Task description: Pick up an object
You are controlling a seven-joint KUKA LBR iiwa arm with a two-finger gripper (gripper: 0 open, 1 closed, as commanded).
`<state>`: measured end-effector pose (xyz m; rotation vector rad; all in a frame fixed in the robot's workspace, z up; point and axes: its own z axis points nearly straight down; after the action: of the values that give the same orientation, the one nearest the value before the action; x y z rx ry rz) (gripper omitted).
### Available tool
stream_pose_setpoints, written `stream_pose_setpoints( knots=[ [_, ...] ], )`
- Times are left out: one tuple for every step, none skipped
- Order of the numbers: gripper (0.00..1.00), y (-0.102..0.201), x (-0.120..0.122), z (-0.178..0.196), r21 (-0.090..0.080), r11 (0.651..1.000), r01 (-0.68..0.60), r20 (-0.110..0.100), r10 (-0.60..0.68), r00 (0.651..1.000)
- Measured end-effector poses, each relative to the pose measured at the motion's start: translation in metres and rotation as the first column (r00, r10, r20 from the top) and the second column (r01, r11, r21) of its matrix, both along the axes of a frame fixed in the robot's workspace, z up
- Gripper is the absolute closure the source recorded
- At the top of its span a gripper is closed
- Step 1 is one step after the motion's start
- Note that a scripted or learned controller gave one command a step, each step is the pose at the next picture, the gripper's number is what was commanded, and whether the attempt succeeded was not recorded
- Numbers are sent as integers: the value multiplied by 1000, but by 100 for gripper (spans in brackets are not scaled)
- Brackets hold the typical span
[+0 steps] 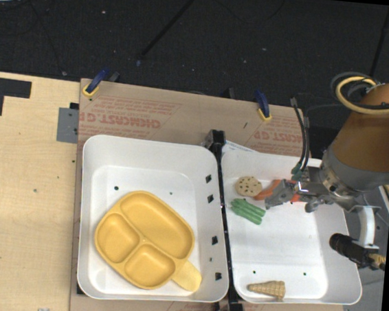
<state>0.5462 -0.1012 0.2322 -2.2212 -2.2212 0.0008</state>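
red printed lettering, upside down from this camera, runs across the flat brown cardboard sheet [177,118] under the bins; it appears to read "chemcast". nothing else is legible.

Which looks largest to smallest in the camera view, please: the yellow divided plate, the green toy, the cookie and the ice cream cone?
1. Yellow divided plate, by far the largest.
2. Green toy and ice cream cone: these look about alike in length, so I won't rank them.
3. Cookie, smallest.

yellow plate [145,239] in left bin [95,175] | gripper [282,194] over right bin [333,283]
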Motion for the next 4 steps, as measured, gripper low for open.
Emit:
stream_pose_setpoints(
  knots=[
    [0,-7,-3,-45,0,1000,0,-4,0,1000],
    [0,-10,-12,-103,1,1000,0,-5,0,1000],
    [0,-10,-12,-145,0,1000,0,-1,0,1000],
    [100,-11,-12,-134,0,1000,1,1,-1,1000]
  ],
)
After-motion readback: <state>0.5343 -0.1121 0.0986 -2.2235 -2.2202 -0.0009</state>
